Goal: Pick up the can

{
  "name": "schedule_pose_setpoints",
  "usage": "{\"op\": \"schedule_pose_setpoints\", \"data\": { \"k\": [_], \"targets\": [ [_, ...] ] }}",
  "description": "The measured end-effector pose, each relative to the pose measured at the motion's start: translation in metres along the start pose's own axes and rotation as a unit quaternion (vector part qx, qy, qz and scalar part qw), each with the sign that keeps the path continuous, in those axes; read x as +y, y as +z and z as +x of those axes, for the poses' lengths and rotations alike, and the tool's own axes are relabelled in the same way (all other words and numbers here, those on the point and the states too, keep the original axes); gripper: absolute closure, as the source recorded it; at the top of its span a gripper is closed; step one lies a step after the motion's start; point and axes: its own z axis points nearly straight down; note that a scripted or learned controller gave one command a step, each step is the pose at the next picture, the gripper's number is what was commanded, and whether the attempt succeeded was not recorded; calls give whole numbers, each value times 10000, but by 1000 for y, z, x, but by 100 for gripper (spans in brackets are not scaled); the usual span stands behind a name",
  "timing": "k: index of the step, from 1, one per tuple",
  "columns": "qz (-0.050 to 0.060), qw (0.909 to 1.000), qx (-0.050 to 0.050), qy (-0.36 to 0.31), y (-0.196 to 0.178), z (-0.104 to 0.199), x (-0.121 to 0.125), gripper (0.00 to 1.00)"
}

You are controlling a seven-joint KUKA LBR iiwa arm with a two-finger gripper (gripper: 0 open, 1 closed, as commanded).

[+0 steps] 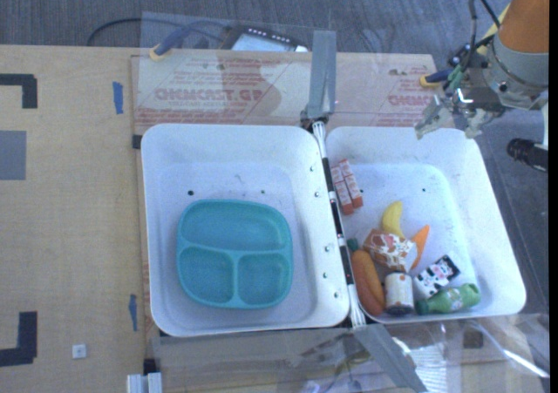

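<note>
The two-finger gripper [452, 118] is hovering at upper right, fingers apart and holding nothing, readying for the small white-sided cylindrical can [399, 292] lying among toy foods at lower right.

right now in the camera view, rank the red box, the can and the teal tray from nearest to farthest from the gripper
From the gripper, above the right bin's far right corner:
1. Red box, far left part of the right bin.
2. Can, near edge of the right bin, among the toy food.
3. Teal tray, in the left bin.
</note>
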Motion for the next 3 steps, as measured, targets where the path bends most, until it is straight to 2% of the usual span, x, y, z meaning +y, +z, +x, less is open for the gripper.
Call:
{"op": "schedule_pose_setpoints", "data": {
  "k": [1, 2, 3],
  "targets": [
    [-4, 9839, 2, -1790, 149, 36, 6, 0],
    [-26, 9975, -12, -706, 165, -22, 22, 0],
    [19, 9982, 138, 582, 163, -50, 28, 0]
  ]
}}
